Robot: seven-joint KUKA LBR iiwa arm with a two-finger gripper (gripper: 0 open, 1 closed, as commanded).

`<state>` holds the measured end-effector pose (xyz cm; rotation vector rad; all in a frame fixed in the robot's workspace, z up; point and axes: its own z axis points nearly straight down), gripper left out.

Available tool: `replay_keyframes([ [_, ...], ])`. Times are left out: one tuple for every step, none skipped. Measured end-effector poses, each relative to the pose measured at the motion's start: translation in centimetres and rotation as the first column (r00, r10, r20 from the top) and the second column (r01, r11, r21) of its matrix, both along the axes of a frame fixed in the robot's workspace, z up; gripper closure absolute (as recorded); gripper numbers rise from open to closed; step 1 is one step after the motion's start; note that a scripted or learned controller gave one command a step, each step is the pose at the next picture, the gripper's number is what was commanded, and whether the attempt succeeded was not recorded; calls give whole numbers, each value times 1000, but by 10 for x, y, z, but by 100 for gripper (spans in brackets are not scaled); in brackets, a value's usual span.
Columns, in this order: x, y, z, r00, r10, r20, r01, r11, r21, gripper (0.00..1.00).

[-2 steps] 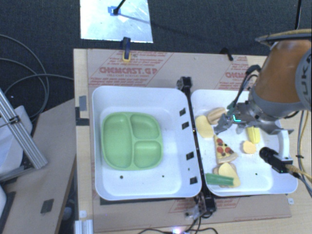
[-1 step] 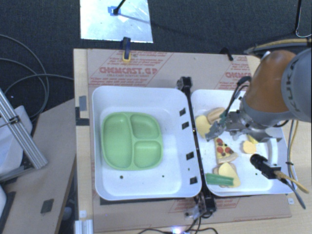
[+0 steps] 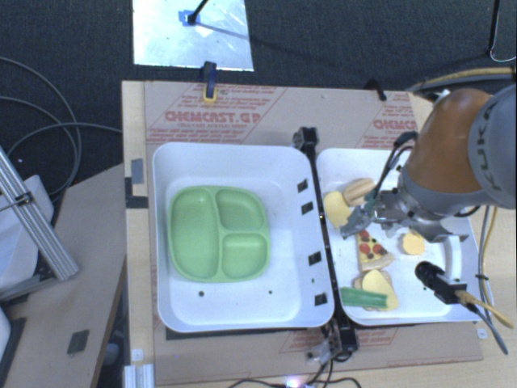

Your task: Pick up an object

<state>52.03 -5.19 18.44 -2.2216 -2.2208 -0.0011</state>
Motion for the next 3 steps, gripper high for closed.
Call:
replay_keyframes([
  [-1, -32, -76, 1000, 4, 6, -4, 1000, -2, 0],
  [-1, -31, -68, 1000, 3, 4, -3, 1000, 0, 100],
  [-29, -34, -57, 1000, 0, -1, 0, 1000, 0, 100],
])
